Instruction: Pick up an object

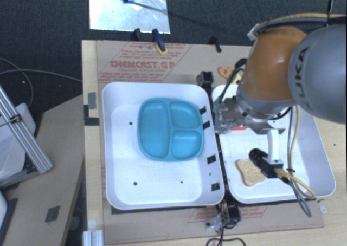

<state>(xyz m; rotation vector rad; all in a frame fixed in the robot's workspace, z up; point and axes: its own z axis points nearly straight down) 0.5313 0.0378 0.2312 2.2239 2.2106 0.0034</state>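
- Arm point(274, 66): you are seeing it reaching in from three o'clock, its orange band hanging over the right bin point(312, 150).
- Gripper point(226, 119): it is hovering at the nine o'clock edge of the right bin, beside the wall shared with the left bin point(124, 185). The wrist is covering it, so you cannot tell how far the pincer is open or whether it has hold of anything.
- Toast-shaped tan piece point(248, 171): it is lying flat at six o'clock in the right bin, toward five o'clock from the gripper and apart from it. It is the likeliest thing to pick.
- Blue divided plate point(171, 129): it is sitting in the middle of the left bin, untouched.
- Small tan piece point(224, 71): it is lying outside the bins on the cardboard sheet point(141, 63), at twelve o'clock from the gripper.
- Step in hand: you are probably watching the approach, with nothing lifted yet.
- Next move: you are likely needing the gripper shifted toward five o'clock, over the toast-shaped piece, then lowered to grasp it.
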